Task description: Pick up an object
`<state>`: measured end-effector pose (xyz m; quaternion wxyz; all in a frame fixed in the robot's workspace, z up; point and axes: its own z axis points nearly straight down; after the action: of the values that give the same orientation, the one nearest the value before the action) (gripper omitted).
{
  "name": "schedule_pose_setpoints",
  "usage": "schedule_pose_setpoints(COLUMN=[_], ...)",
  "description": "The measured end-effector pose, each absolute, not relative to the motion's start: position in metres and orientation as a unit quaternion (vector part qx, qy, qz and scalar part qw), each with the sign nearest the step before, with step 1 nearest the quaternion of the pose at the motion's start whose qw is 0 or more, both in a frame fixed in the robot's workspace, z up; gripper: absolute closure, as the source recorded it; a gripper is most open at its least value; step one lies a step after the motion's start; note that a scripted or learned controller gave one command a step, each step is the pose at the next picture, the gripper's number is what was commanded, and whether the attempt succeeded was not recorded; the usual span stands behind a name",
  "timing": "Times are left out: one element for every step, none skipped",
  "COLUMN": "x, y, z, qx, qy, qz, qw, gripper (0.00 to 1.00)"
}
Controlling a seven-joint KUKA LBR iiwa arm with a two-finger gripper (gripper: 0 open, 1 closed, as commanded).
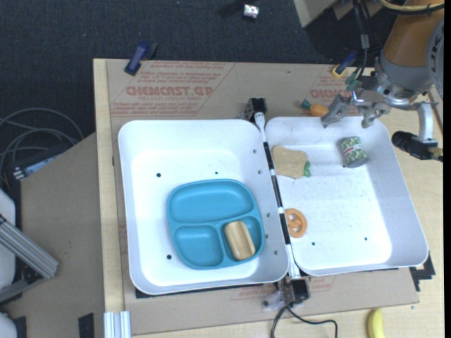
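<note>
Dark blue-grey carpet (106,20) surrounded the pale wooden bench (113,189), and a sheet of brown cardboard printed with red lettering (176,86) lay under both bins.

Nearest the camera, a yellow rounded thing (375,324) sat on the bench at the bottom edge, right of centre; it was cut off by the frame and I could not tell what it was. A black clip (292,291) stood at the near end of the seam between the bins.

In the left shallow white plastic bin (141,160) lay a blue three-compartment plastic tray (208,210), slightly turned. A tan bread-roll-shaped piece (239,239) rested in its near right compartment.

In the right shallow white plastic bin (380,224), an orange pretzel-shaped ring (295,223) lay against the left wall, touching the seam. Farther back, a flat tan slice with a green edge (289,163) lay near the same wall. A small green-and-white patterned cylinder (351,151) lay on its side toward the far right, well apart from the slice.

My two-finger gripper (350,109) hung over the far rim of the right bin, just behind the cylinder. The fingers were spread apart, with nothing between them.

An orange-and-green small thing (315,108) lay on the cardboard just left of my gripper. A blue clamp (139,58) rested at the bench's far left corner.
</note>
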<state>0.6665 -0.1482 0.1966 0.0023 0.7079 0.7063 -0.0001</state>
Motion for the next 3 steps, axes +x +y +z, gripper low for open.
schedule_pose_setpoints(x=[0.671,0.672,0.672], y=[-0.169,-0.169,-0.169], z=[0.106,0.117,0.116], qx=[0.706,0.706,0.706], qy=[0.708,0.708,0.708], qz=[0.0035,0.004,0.0038], qw=[0.006,0.008,0.008], gripper=[0.0,1.0,0.0])
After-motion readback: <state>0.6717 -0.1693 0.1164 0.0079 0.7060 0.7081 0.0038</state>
